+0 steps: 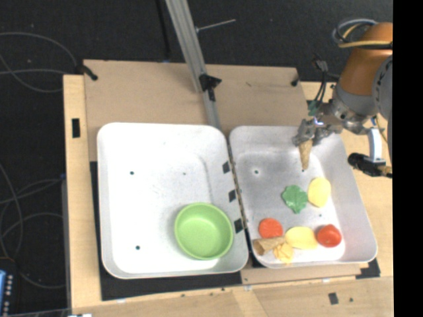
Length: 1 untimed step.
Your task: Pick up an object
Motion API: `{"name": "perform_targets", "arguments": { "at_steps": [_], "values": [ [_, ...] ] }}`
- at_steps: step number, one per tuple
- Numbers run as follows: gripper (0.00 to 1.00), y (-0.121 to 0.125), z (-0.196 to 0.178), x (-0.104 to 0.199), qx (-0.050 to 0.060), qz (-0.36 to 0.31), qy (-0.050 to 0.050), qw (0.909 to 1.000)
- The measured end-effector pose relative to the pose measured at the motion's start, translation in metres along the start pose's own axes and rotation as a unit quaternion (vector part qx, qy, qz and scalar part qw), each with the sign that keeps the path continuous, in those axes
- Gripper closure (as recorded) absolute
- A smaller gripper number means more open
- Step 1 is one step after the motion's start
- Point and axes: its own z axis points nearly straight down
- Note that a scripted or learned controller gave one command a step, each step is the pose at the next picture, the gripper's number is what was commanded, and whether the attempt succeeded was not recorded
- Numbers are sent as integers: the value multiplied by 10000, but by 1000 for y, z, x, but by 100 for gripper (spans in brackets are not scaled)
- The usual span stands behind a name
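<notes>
My gripper (309, 137) hangs over the far part of the right bin (264, 147), with the orange-banded arm reaching in from the right. A small tan cone-shaped piece (305, 156) sticks out downward from between its fingers, pointed tip toward the bin floor, and the fingers are shut on it. Lower in the same bin lie a green leafy piece (295, 197), a yellow lemon (319, 191), an orange-red ball (269, 228), a yellow oval (301, 237), a red tomato (328, 235) and tan scraps (272, 247).
A green bowl (203, 230) sits in the near right corner of the left bin (145, 170). A grey metal pole (188, 38) rises from behind the divide between the bins. The bench edge runs close along the front.
</notes>
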Motion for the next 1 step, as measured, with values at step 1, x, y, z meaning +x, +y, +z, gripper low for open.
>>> {"name": "perform_targets", "arguments": {
  "at_steps": [1],
  "values": [
    [100,4,-63,6,-17,-33,0,10000]
  ]
}}
